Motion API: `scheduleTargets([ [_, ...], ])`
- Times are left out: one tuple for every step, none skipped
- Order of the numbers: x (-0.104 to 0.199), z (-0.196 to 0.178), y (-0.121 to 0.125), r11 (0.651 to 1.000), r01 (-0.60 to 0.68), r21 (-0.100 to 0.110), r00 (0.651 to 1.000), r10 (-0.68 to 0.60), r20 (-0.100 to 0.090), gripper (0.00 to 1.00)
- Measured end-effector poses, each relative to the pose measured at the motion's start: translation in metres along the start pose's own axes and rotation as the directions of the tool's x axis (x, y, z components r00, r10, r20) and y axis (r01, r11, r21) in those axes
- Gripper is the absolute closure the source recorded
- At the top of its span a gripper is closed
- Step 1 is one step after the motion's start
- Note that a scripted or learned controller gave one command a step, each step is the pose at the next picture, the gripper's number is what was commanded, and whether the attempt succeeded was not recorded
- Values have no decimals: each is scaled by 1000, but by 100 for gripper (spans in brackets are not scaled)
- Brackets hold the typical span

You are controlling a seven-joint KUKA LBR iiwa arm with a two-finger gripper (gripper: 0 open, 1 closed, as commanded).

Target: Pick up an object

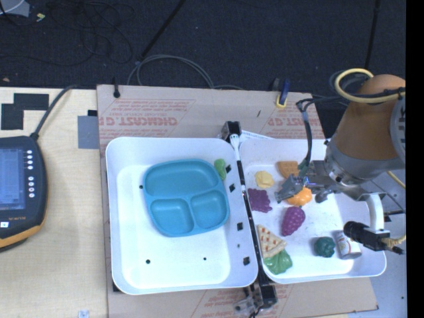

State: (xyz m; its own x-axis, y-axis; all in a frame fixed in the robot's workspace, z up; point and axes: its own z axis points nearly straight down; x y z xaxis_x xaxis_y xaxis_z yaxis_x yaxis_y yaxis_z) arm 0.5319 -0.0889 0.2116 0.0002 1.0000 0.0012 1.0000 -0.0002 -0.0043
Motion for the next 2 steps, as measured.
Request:
scheduleTargets([
  [-29,130,-20,1000,-3,2,1000,3,1,0],
  [-29,114,-18,1000,-6,-1,1000,6,0,100],
])
